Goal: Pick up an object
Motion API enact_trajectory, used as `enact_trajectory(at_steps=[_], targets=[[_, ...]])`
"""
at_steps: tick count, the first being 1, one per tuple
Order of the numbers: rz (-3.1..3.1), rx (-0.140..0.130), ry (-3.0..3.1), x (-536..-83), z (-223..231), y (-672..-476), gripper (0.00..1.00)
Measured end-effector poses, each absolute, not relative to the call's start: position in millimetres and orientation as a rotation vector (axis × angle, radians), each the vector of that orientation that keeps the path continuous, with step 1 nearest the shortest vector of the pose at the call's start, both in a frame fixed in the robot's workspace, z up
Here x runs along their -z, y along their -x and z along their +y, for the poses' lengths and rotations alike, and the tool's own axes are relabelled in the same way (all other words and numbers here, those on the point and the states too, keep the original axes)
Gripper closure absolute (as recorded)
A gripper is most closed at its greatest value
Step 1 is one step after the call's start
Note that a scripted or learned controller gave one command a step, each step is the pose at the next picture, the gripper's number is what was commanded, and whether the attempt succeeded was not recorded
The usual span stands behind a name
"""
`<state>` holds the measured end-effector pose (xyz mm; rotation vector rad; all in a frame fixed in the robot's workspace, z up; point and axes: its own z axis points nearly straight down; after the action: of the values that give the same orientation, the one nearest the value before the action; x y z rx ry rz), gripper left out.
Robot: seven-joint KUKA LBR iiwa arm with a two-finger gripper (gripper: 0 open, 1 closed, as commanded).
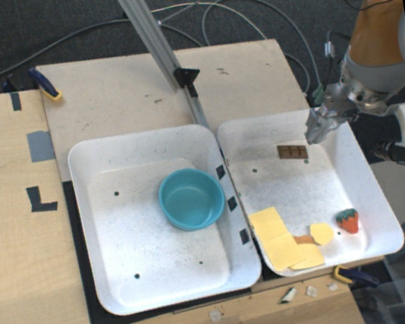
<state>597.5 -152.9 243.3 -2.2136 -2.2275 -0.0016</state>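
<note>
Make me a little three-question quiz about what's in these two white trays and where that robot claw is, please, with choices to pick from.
1. Where is the blue bowl?
A. In the left tray
B. In the right tray
C. On the bare bench

2. What colour is the small bar lying near the gripper?
A. Green
B. Brown
C. White

3. How does the bowl stand?
A. Upside down
B. On its side
C. Upright, mouth up

Answers:
1 A: the bowl sits on the floor of the left tray, beside the wall between the trays.
2 B: the bar is dark brown against the right tray.
3 C: its round rim faces up, so you can see inside it.
</note>
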Motion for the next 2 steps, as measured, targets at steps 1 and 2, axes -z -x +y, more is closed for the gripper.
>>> enact_trajectory(at_steps=[1, 2], targets=[[-2.227, 0.0, 2.212, -235.7, -97.6, -602.8, 1.0], [-2.228, -0.001, 2.212, -222.5, -45.1, -619.4, 1.0]])
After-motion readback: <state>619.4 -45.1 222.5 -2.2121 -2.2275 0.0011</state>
